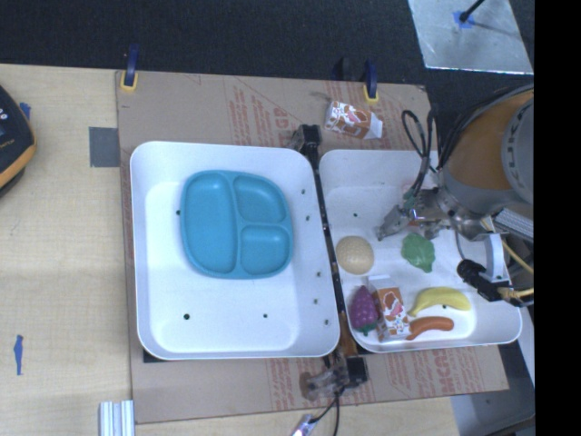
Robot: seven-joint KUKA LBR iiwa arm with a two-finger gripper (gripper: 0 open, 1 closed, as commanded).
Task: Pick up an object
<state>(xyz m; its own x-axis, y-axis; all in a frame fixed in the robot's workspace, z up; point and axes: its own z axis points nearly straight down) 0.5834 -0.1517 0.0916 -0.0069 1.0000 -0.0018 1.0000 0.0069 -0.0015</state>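
The right bin (363, 175) holds several toy foods. A green broccoli (418, 252) lies near its middle, with a tan round bun (355, 254) to its left. Along the front wall sit purple grapes (364, 308), a small printed carton (391, 312), a yellow banana (442, 300) and a red sausage (429, 326). My gripper (410, 224) hangs over the right bin just behind the broccoli, open, with nothing between its fingers. The arm's grey body and orange band (486, 157) reach in from the right.
A blue divided plate (237, 223) lies in the left bin (159, 325). A small snack packet (353, 121) rests on the cardboard behind the right bin. Black cables (418, 139) loop near the arm. A yellow-black device (11, 139) sits at the far left.
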